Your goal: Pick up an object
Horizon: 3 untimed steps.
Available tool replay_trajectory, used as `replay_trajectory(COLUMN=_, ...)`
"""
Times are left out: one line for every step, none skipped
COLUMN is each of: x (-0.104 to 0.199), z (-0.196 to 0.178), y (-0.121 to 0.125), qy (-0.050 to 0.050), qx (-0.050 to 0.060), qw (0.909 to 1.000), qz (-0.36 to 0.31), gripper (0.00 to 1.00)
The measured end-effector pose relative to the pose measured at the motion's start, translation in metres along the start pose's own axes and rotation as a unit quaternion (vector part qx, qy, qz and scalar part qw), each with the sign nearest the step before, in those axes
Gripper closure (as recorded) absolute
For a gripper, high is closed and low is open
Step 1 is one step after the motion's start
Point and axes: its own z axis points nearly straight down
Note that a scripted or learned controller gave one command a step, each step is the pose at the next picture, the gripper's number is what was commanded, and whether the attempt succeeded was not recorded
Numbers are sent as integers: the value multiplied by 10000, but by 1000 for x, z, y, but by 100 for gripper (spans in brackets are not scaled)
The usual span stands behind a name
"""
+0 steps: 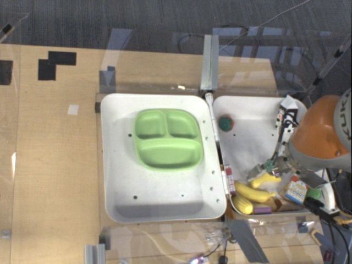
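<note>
The yellow toy banana (257, 192) lies in the near part of the right bin (247, 117), just beside another yellow piece (242, 204) at the near wall; the gripper (273, 165) sits low over the banana's far-right end, and whether it is released or clenched cannot be told from here. To do this step well, I judge the grasp should fall across the banana's narrow middle, then lift straight up. A small carton (296, 191) crowds the right side, a purple object (263, 209) lies near the wall, and the bin's corner leaves little room; a green ball (225, 124) rests well apart at the far left. The left bin (118, 147) holds a green divided plate (167, 138).
</note>
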Motion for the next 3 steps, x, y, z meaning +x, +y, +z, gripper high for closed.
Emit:
replay_trajectory(x=3, z=-11, y=3, qy=23, qx=-16, qw=10000, qz=-22, gripper=100)
replay_trajectory(x=3, z=-11, y=3, qy=23, qx=-15, qw=10000, qz=-22, gripper=0)
replay_trajectory(x=9, z=4, y=106, qy=15, qx=23, qw=9969, qz=-789, gripper=0)
